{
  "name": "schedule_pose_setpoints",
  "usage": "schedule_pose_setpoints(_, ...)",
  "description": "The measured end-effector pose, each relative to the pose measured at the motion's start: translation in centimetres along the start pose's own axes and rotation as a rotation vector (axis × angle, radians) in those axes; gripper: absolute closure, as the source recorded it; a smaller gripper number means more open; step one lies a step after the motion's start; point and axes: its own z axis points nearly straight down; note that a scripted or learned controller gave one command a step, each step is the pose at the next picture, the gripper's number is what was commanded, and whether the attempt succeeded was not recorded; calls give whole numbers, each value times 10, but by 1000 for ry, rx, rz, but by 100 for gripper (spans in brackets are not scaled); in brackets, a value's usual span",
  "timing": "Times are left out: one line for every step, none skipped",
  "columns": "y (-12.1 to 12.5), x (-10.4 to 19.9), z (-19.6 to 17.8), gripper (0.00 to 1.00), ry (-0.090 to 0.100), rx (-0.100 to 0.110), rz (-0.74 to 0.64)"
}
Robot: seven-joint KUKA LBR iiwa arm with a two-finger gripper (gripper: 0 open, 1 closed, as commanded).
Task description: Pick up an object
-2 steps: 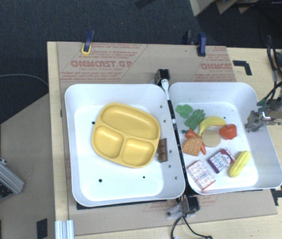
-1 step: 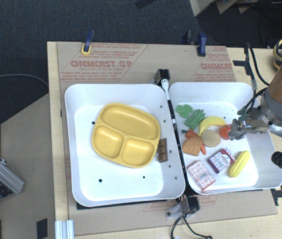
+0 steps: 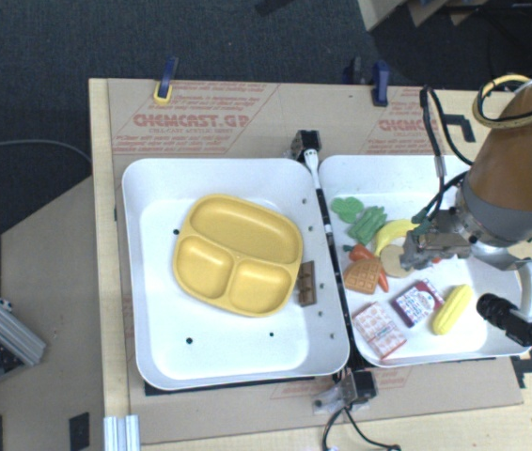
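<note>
The right bin [image 3: 463, 172] holds several toy foods: a green leafy piece [image 3: 361, 218], a yellow banana [image 3: 392, 232], an orange waffle [image 3: 364, 276], a red packet [image 3: 416, 302], a yellow corn cob [image 3: 450, 309] and a pink wafer [image 3: 379, 330]. My gripper [image 3: 425, 252] hangs low over the middle of this bin, just right of the banana and a tan disc [image 3: 394, 262], and above the red packet. Nothing is visibly held in it.
The left bin [image 3: 144, 252] carries a yellow divided plate [image 3: 237, 255] and a small brown block [image 3: 306, 283] by its right wall. A ridge [image 3: 327, 242] separates the two bins. The arm's orange and grey body [image 3: 515, 172] covers the right bin's far right side.
</note>
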Motion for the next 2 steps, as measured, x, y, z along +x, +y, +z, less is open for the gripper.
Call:
schedule_pose_setpoints(-6, 49, -20, 100, -2, -6, 0)
schedule_pose_setpoints(-22, 68, -11, 100, -1, 1, 2)
